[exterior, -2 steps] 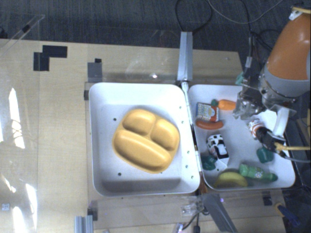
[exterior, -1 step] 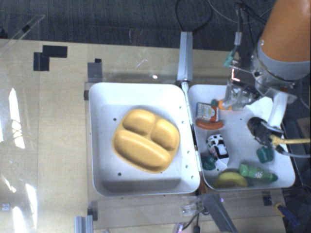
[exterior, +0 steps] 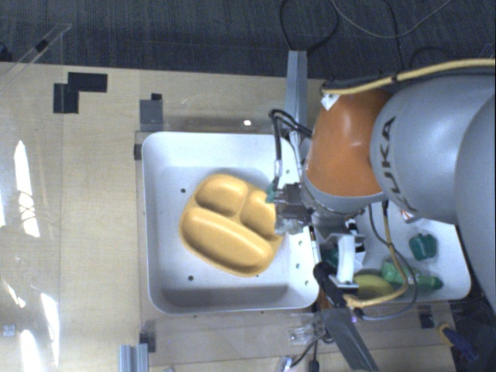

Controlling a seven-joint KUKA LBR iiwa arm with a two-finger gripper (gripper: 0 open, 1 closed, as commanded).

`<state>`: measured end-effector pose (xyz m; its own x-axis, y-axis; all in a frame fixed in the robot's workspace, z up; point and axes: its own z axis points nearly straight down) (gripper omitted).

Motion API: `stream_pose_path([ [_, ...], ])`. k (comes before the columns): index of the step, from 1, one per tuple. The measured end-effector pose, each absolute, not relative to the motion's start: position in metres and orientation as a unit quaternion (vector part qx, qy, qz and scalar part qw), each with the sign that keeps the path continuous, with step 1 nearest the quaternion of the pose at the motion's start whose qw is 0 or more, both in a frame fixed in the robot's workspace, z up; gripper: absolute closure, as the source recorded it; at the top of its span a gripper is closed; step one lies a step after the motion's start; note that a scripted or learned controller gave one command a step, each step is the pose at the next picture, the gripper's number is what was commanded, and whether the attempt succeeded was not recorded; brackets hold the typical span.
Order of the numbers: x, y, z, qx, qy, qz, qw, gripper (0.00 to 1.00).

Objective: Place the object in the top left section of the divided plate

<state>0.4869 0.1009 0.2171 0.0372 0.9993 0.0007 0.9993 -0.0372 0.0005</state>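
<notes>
On the pale worktop (exterior: 77, 231), your yellow divided plate (exterior: 230, 223) lies in the left bin (exterior: 167, 285), just left of the pincer (exterior: 288, 208) at its right rim; whether the pincer grips anything, you cannot tell.

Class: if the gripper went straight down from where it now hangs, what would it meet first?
Probably the right edge of the yellow divided plate in the left bin. The gripper hangs about there, though height is unclear.

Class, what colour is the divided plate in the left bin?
Yellow: the divided plate shows best in the camera view.
</notes>
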Motion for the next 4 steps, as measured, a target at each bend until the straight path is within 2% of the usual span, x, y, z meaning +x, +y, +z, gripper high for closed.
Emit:
stream_pose_path([
  [1,0.492,0.159,0.093,-0.663,-0.749,-0.0089,-0.003,1.00],
  [2,0.493,0.160,0.094,-0.663,-0.749,-0.0114,-0.005,0.00],
  [3,0.495,0.135,0.094,-0.561,-0.827,-0.0126,-0.008,0.00],
  [4,0.494,0.141,0.094,-0.664,-0.748,-0.0112,-0.006,0.00],
])
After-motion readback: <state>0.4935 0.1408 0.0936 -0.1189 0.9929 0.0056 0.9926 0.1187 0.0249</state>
